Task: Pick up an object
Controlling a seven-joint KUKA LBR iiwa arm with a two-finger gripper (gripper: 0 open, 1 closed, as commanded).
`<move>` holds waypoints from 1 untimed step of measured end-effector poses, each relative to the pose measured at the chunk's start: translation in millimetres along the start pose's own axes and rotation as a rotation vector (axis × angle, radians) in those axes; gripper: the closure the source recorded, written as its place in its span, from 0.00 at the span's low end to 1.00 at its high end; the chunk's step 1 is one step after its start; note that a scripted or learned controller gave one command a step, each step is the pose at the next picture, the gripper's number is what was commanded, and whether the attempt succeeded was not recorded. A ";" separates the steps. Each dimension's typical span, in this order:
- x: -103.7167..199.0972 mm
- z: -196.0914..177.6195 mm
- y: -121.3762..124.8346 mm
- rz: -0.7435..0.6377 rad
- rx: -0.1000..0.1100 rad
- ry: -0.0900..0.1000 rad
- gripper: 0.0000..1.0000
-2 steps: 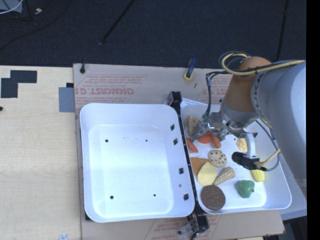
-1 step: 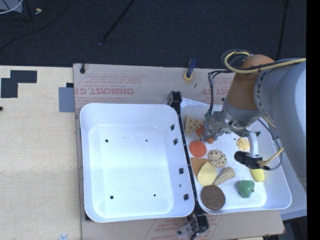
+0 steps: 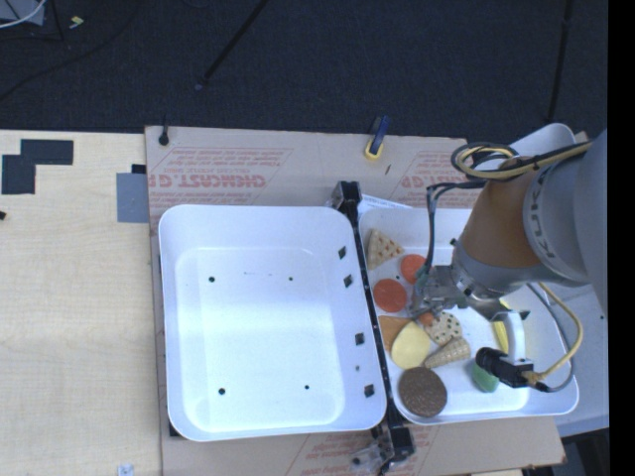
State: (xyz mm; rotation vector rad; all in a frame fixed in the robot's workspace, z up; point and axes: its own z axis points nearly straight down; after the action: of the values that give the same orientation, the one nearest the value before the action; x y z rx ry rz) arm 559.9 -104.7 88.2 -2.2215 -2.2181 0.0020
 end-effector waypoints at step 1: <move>99.0 -105.2 30.1 -0.009 -0.009 0.002 1.00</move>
State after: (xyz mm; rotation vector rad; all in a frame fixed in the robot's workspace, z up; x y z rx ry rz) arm 590.5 -5.8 193.4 -2.2146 -2.2321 -0.0097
